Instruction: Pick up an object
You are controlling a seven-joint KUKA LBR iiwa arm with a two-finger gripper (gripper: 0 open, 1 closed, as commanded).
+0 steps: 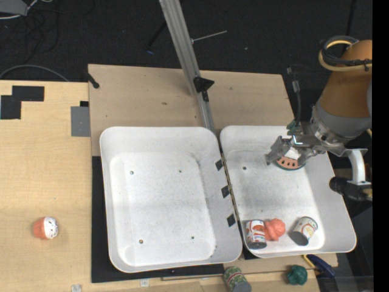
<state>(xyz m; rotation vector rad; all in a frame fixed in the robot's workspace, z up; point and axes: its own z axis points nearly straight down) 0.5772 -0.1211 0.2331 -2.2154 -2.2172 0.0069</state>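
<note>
I see a watermelon-slice toy (290,162), a flat half-round with a red face and green rim, lying in the upper part of the right bin (267,199), directly under the pincer (285,152). The pincer hangs over it, partly covering it; I cannot tell whether its fingers are spread or closed, nor whether they touch the slice. The arm (345,102) comes in from the right, its grey body bent down toward the bin, the orange band up near the frame's edge.

Along the right bin's near edge I count three more things: one small can with a red label (256,233), lying on its side, one soft pink lump (275,229) touching it, and one tilted can with a pale label (303,230) just beside that. The left bin (121,145) is shallow, white and speckled, with rounded corners.

On the wooden surface (36,163) lies one orange-and-white ball (45,228), well apart to the left. Below the right bin sit one dark can (234,278) and one green knobbly thing (297,275).
</note>
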